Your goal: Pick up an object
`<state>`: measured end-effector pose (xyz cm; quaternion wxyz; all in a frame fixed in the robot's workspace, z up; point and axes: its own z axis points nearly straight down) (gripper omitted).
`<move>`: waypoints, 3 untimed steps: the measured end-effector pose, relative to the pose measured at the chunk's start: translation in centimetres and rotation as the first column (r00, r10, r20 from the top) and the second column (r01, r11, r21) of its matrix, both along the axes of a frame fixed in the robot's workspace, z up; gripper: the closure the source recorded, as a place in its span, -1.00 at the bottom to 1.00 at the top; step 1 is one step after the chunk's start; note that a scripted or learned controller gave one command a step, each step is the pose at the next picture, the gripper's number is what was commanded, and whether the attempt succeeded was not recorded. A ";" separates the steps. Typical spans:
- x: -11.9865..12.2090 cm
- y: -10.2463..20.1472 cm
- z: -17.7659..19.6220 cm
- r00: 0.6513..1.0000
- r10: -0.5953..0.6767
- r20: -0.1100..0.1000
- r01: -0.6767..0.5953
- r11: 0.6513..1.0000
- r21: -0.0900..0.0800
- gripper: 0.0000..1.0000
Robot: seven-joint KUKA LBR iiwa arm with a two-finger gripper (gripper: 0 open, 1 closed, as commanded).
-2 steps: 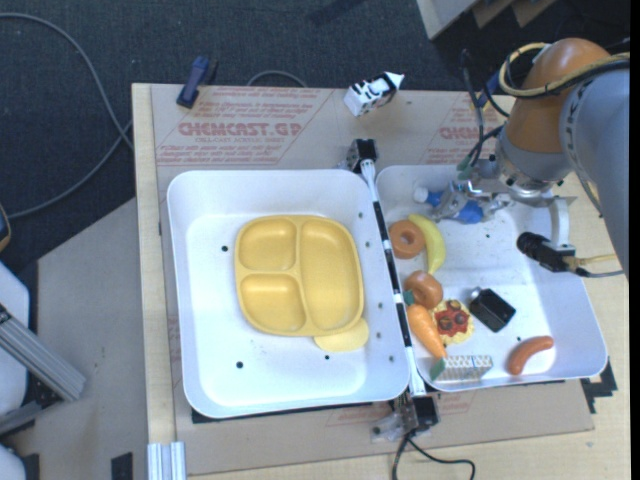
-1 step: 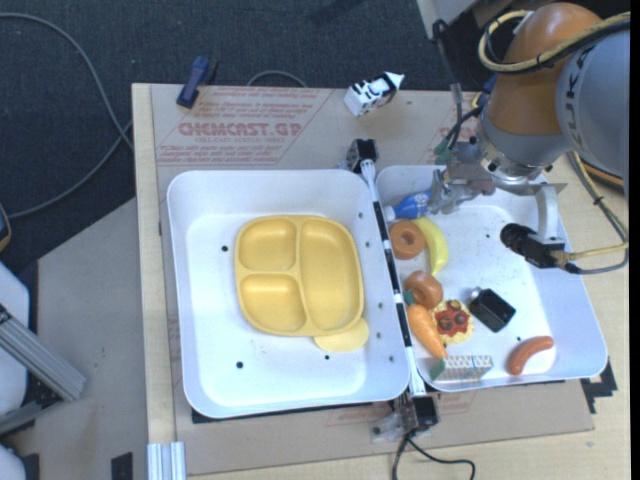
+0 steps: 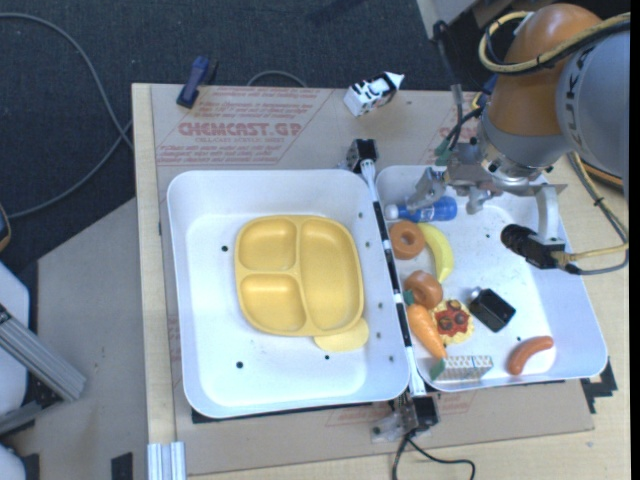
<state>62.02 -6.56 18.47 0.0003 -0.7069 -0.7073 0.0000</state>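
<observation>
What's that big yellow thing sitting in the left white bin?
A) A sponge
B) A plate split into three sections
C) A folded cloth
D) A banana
B: the yellow plate in the left bin has raised ridges dividing it into three compartments; the banana lies in the right bin with the other small toys.

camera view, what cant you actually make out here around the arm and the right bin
- Gripper: its tip sits over the blue plastic bottle; the grey wrist hides any contact.
- Flat yellow piece: largely under the yellow three-compartment plate, so its shape is unclear.
- Small grey ridged item at the right white bin's near edge: too small to identify.
- Arm: cut off by the right edge.
</observation>
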 end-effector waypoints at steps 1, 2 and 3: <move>-4.5 -3.1 -9.4 1.000 -0.002 -0.003 0.002 1.000 0.000 -1.00; -4.4 -3.1 -8.3 1.000 -0.002 0.001 0.002 1.000 0.000 1.00; -1.2 4.9 0.0 1.000 0.001 0.002 -0.001 1.000 0.001 1.00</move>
